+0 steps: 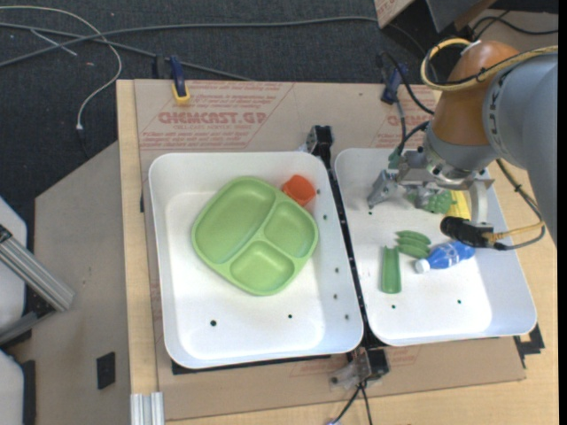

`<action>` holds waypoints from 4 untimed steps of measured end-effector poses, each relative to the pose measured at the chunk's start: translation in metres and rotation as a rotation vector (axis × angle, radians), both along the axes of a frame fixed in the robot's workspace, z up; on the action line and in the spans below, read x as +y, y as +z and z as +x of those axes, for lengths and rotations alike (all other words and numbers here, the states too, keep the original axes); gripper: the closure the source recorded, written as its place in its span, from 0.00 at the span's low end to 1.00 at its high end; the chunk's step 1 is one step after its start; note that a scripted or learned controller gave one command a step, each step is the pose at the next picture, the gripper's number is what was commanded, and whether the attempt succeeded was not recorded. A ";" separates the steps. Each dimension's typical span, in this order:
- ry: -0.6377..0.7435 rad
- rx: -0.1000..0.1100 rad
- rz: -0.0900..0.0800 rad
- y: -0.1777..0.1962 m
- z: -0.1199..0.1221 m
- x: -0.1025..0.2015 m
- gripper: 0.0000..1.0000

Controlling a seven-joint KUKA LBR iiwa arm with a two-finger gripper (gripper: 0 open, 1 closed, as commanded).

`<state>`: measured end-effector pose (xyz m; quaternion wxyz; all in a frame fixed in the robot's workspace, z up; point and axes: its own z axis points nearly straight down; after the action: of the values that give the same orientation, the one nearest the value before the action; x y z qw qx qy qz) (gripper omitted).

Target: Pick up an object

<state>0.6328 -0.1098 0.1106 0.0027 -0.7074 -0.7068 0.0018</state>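
Gripper (pixel 431 193) low over right bin (pixel 505 312), upper part, atop green-yellow item (pixel 447 204); finger state cannot tell. Just below: green pod (pixel 412 241), blue bottle (pixel 446 257), green stick (pixel 391 269). Left bin (pixel 168 237): green divided plate (pixel 255 235), orange piece (pixel 299 188) touching its rim.

Bright, even overhead light, slightly soft picture

White bins (pixel 266 343) near blown out, little surface detail; soft short shadow under green plate (pixel 255 235) at its near edge; dull sheen on orange band (pixel 469 87) far right; dark carpet (pixel 80 25) far left murky, fine edges grainy
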 end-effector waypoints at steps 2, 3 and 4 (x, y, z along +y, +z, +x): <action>0.002 -0.013 -0.002 0.073 0.013 0.001 1.00; 0.001 -0.014 -0.003 0.127 0.013 -0.009 1.00; 0.002 -0.014 -0.003 0.182 0.014 -0.009 1.00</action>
<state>0.6468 -0.1192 0.2926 -0.0031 -0.7067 -0.7075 -0.0021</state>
